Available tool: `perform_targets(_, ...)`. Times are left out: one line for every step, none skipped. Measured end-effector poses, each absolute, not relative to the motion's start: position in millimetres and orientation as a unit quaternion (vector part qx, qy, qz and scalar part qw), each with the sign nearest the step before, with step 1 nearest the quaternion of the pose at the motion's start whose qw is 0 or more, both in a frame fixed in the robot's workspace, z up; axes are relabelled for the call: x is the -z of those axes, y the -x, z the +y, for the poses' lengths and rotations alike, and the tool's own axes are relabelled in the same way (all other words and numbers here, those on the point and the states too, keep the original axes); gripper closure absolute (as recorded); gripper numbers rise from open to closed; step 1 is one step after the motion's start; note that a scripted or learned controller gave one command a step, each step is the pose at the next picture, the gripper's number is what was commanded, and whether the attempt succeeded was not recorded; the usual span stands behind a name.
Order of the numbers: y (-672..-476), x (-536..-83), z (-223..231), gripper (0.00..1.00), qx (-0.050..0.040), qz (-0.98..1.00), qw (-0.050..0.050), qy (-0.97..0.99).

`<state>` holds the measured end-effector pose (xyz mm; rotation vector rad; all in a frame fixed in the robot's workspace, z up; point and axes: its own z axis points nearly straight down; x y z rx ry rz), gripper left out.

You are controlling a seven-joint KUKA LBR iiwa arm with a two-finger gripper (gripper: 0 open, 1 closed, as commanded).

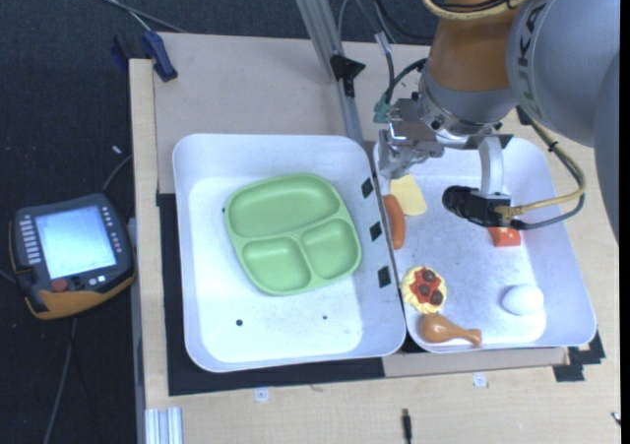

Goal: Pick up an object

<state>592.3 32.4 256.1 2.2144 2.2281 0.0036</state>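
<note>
My gripper [396, 162] hangs over the near-left part of the right bin [566, 265], its tips just above a yellow cheese-like piece [409, 197]. Beside that piece, along the bin's left wall, lies an orange-red sausage [395, 221]. A small pizza toy [425, 287] and a brown chicken drumstick [449, 331] lie toward the bin's front. A white egg [521, 299] rests at the front right, and a small red block [506, 234] sits in the middle, partly under a black cable fitting. Nothing shows between the fingers.
The left bin [197, 334] holds a green divided plate [292, 231]. A metal pole [320, 19] slants down to the gap between the bins. A pendant with a screen [69, 250] lies off the bench at left. The grey arm [551, 29] covers the right bin's back.
</note>
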Motion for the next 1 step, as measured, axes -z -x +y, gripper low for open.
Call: perform_targets(-598.0,-241.0,72.8,1.00,0.0002,0.709,-0.001,-0.705)
